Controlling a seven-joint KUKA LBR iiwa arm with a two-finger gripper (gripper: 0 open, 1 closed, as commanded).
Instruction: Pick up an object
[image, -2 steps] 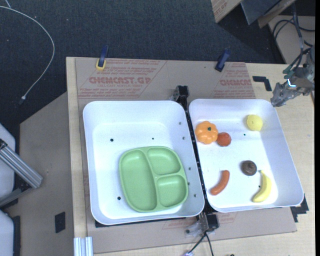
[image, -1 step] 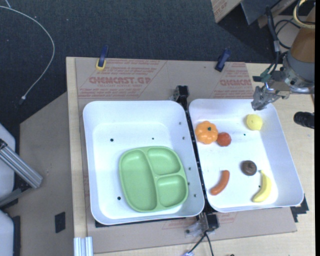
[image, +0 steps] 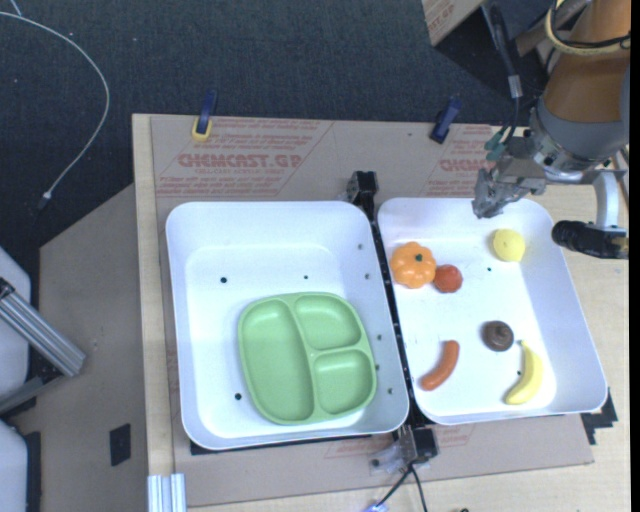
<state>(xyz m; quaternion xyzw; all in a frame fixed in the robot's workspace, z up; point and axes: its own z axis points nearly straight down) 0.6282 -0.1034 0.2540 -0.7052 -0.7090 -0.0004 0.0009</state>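
Gripper (image: 492, 203) hangs over the far edge of the right bin (image: 560, 400); can't tell its state. Lemon (image: 508, 245) just near-right of it, pumpkin (image: 413, 265) to the left. Board (image: 260, 160) reads "CHEMCAST GP"

A green three-compartment plate (image: 303, 357) lies in the left white bin (image: 190, 300), toward its near side. The right bin (image: 570, 330) sits just beside it, black clips (image: 362, 186) at the seam between them. Both bins rest on a brown board (image: 250, 150) printed with red lettering, with a yellow clamp (image: 204, 118) and a blue clamp (image: 445, 118) at its far edge. Dark carpet (image: 250, 50) lies beyond, crossed by a thin white cable (image: 95, 70).
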